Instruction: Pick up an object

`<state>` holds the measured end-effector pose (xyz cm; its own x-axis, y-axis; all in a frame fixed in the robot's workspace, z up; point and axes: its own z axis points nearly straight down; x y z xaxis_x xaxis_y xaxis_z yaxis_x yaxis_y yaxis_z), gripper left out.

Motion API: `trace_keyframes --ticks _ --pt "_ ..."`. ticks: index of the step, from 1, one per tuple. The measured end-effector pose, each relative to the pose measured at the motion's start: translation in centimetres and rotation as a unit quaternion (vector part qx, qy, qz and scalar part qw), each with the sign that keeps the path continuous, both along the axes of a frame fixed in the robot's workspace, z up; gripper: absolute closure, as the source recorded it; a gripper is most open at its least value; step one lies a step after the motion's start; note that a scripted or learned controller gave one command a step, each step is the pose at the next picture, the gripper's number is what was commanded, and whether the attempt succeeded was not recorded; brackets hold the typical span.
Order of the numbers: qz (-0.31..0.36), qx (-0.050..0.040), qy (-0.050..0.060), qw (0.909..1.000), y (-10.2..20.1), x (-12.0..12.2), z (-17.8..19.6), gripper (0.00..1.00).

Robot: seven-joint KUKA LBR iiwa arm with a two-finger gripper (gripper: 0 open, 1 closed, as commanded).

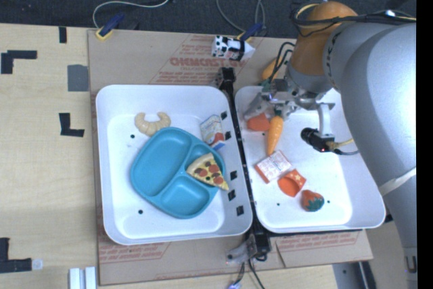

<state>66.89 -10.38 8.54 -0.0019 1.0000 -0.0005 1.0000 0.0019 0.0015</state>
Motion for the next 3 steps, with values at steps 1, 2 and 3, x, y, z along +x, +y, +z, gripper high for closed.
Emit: trace_keyframes --ticks 1,2,3 --pt "0.001 -0.0003 0.0 1.0 0.0 0.0 1.0 1.0" --pt "0.001 -0.0006 0.0 1.0 0.0 0.0 1.0 0.0" --pt "0.0 -0.0005 0.0 1.0 -0.4 -4.4 0.1 0.0"
